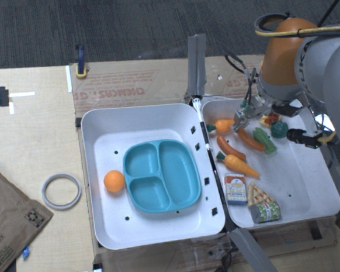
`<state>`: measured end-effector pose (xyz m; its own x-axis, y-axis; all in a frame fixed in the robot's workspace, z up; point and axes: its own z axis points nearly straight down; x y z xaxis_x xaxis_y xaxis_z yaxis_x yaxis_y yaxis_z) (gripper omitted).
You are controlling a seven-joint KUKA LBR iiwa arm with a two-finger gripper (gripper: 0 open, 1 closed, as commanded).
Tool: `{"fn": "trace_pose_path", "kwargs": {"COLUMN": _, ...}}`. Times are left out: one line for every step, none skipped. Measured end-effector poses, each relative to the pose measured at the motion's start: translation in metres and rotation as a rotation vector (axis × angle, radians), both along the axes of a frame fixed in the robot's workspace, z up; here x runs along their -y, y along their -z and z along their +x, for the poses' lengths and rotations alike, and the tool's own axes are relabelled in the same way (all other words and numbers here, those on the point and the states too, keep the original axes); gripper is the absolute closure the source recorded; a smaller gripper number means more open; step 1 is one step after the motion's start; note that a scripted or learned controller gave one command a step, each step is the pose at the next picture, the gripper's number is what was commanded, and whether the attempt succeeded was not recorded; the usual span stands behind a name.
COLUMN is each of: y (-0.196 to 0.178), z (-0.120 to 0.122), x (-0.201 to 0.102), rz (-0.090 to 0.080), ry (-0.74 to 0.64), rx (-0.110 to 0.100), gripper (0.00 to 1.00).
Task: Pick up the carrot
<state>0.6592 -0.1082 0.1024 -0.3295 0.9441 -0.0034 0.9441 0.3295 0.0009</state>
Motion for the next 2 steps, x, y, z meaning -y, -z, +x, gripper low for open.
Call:
{"fn": "trace_pose_path", "kwargs": {"y": -0.089, "z": 0.0, "x": -0.082, "rz": 0.002, "ry": 0.434, "rx": -0.001, "gripper": 1.0}}
{"fn": "trace_pose_path", "kwargs": {"y": -0.09, "z": -0.053, "x": -0.108, "rz": 0.0, "ry": 0.926, "rx": -0.006, "gripper": 1.0}}
